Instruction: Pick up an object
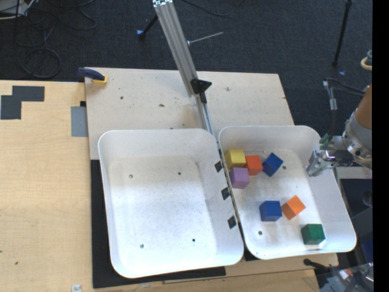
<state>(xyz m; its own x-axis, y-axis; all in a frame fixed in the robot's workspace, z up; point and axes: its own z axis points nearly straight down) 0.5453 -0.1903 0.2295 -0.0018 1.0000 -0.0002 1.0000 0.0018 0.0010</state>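
A pale bench [152, 96] on dark carpet bears two shallow white bins side by side; the left bin [164, 248] holds no blocks, while the right bin [340, 239] holds seven. Against its far-left wall sit a yellow block [236, 158], an orange-red block [253, 164] and a purple block [240, 177], touching one another, with a blue block [273, 163] just beside them; nearer lie another blue block [270, 210] beside an orange block [293, 207], and a green block [313, 233] apart by the near-right wall. The gripper [317, 163] hangs over the bin's right rim, carrying nothing; how far its jaws stand apart I cannot tell. The risks, as I judge them: descending here it may strike the rim; at the crowded cluster a finger could land on a neighbour and shove blocks aside; the green block looks safest.
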